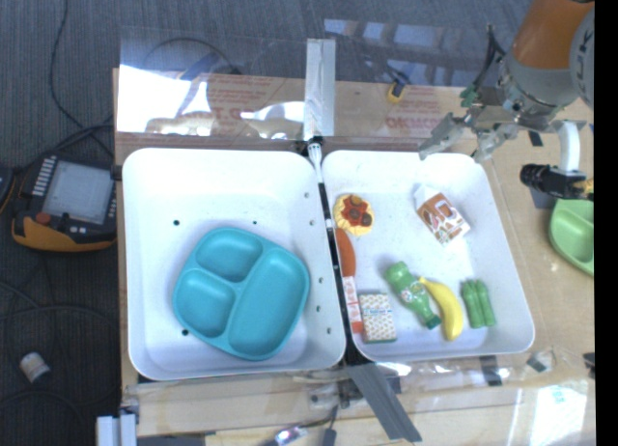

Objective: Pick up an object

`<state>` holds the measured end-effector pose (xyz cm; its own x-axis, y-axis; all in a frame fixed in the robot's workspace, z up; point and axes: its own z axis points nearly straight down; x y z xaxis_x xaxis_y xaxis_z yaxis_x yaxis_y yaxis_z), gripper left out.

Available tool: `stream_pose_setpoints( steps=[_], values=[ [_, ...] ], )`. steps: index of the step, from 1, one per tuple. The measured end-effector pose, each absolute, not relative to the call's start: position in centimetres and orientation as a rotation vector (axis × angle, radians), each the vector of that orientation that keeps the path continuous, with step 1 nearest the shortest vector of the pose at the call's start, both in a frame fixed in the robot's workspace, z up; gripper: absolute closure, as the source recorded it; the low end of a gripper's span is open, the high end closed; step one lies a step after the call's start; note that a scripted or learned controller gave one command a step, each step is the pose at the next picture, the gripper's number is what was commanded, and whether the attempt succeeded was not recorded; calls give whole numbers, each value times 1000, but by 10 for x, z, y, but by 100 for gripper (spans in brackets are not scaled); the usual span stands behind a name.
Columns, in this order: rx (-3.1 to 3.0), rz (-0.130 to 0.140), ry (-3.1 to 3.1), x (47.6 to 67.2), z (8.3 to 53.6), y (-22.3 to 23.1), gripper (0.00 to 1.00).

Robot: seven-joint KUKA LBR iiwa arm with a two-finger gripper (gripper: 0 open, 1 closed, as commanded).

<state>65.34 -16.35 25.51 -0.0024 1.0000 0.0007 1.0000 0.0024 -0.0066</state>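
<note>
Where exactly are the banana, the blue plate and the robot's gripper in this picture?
banana [446, 307]: camera view, middle of its yellow curve.
blue plate [241, 290]: camera view, ridge between its compartments.
gripper [462, 141]: camera view, midway between its fingertips, above the right bin's far rim.

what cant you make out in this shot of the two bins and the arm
- Grey arm with orange band, camera view: cut off by the top and right edges, so its upper links are out of frame.
- Green object on the bench, right of the bins: cut by the frame edge, so what it is stays unclear.
- Small white and red carton in the right white bin: its print is too small to read.
</note>
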Motion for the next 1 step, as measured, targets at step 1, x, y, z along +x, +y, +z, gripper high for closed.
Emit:
stream_pose_setpoints(
  steps=[1],
  values=[
    [-2534, 12, -1848, 662, 227, -160, 0]
  ],
)
